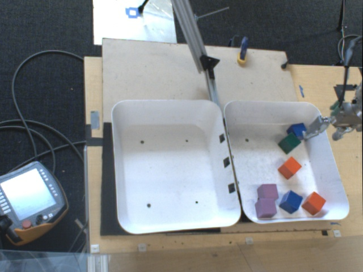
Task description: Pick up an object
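Gripper (315, 127) sits at the far right edge of the right bin (334, 169), metal fingers angled in over the rim toward the blue cube (295, 131) at the back. Fingertip looks like it's touching or just beside that cube, but can't tell if the claw is released or clenched (too small and blurred at the tips), and nothing is visibly between the fingers.

Right bin contents:
- blue cube at back right, with a green cube (289, 144) touching it on the near-left side
- orange cube (290, 167) alone mid-bin, just below the green one
- two purple cubes (266, 200) stacked/touching at the front left
- second blue cube (291, 201) just right of the purple pair
- second orange cube (313, 203) at the front right corner, beside that blue one

Left bin (122, 152) sits side by side with the right bin, walls touching in the middle.

Off the bench: teach pendant (28, 200) on the floor at lower left, black cables (34, 129) looping above it
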`<state>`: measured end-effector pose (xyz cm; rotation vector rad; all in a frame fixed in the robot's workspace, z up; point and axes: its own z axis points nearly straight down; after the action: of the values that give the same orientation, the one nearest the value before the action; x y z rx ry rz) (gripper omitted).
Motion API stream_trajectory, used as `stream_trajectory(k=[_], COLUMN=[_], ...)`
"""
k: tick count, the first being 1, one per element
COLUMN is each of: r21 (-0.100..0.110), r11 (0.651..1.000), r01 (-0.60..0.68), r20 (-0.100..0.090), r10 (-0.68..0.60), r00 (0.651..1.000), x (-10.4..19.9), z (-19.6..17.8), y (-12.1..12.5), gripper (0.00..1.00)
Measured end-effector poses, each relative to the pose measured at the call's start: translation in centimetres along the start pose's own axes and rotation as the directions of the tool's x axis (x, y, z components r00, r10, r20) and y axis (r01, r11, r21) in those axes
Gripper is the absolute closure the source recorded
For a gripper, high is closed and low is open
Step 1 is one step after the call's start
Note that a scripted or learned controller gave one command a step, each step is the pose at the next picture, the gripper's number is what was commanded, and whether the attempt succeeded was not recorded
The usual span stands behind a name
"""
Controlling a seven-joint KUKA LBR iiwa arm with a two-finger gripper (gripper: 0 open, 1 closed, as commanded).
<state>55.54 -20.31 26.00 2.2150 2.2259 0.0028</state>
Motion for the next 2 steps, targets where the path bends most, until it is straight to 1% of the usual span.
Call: stream_trajectory(k=[1,2], r21=[0.005,0.004], r11=[1.000,1.000], r01=[0.001,0.002], r20=[0.000,0.000], r10=[-0.001,-0.002], r00=[1.000,1.000], x=[-1.1,-0.9], z=[12.1,17.2], y=[4.4,5.7], gripper=[0.00,0.00])
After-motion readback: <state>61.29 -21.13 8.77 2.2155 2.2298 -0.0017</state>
